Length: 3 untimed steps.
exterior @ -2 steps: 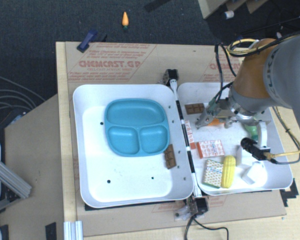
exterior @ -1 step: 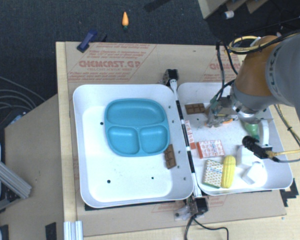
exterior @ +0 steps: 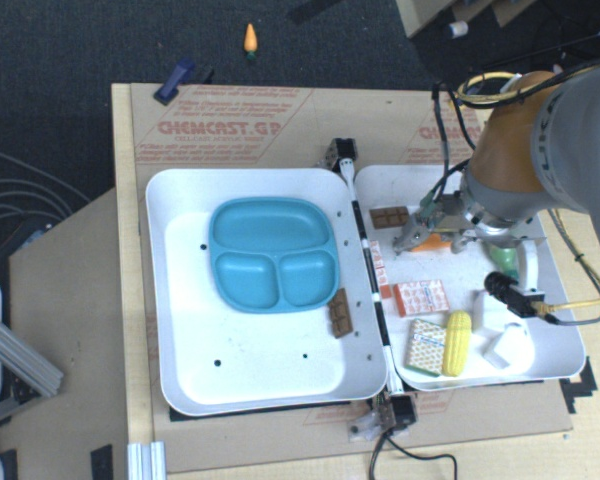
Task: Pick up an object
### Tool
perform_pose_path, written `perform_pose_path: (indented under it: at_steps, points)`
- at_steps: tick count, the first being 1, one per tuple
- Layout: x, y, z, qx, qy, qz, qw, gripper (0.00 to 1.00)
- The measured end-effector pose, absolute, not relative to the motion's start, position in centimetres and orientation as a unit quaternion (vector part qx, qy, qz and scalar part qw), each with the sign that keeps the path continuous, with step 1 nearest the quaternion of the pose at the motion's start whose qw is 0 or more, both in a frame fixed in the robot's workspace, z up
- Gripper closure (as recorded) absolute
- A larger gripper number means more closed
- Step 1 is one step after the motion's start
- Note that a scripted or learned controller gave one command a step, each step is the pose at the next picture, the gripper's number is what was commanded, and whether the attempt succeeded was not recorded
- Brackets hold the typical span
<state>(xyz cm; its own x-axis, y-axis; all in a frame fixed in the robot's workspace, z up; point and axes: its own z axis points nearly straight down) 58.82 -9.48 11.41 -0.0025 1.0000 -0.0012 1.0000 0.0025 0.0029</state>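
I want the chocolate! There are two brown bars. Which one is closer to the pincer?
The brown bar in the right bin, just left of the pincer. The other brown bar lies in the left bin beside the blue tray.

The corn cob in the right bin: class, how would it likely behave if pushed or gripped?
The corn cob looks rounded and elongated, so it may roll sideways when pushed. Its glossy yellow surface suggests stiff, light plastic, perhaps slippery. It leans on a patterned packet, which could shift with it.
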Motion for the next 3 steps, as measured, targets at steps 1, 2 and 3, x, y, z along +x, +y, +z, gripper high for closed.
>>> perform_pose_path:
  at_steps: [1,2,3]
  points:
    - [58.9,-9.5,12.4,0.706,0.708,0.0011,0.002,1.0]
    - [58.2,-9.0,22.7,0.707,0.707,0.0003,0.001,1.0]
    - [58.2,-9.0,22.7,0.707,0.707,-0.0002,0.0,0.0]
